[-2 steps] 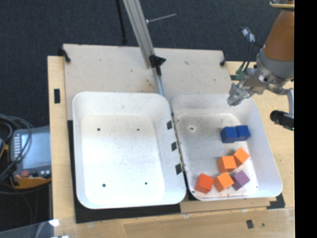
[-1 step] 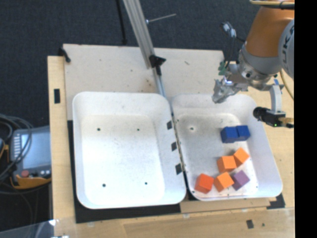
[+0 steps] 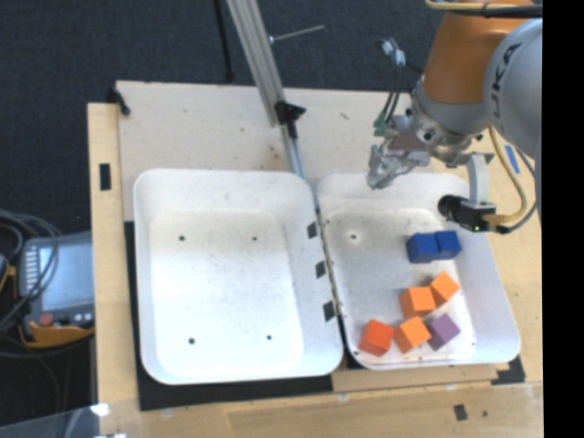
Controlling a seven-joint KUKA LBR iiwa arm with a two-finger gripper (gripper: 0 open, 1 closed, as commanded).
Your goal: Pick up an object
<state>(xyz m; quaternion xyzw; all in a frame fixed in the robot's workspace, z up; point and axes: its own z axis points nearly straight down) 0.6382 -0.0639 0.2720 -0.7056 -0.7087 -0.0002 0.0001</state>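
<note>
A: What are the bins holding?

B: The right bin [image 3: 365, 272] is holding six blocks, all crowding its right and near side. A blue block [image 3: 433, 245] is lying farthest back. Nearer, an upper orange block [image 3: 444, 287] is touching a middle orange block [image 3: 420, 300]. Along the near wall a red block [image 3: 376, 337], a lower orange block [image 3: 412, 333] and a purple block [image 3: 443, 329] are sitting in a close row. The left bin [image 3: 228, 272] is showing its speckled white floor.

A: And the gripper?

B: The gripper [image 3: 388, 173] is hanging over the right bin's far rim, toward its left corner, well apart from every block. Whether it is wide or narrow, I cannot tell.

A: Room to move?

B: Bare floor is stretching from that corner down the bin's left half. The near row is sitting tight by the wall. The bins' inner rims are meeting.

A: Anything standing in the way?

B: A slanted metal post [image 3: 255, 44] is leaning down to the gap between the bins, just left of the gripper. A screen [image 3: 55, 276] is sitting off the bench [image 3: 201, 126], far left.
</note>
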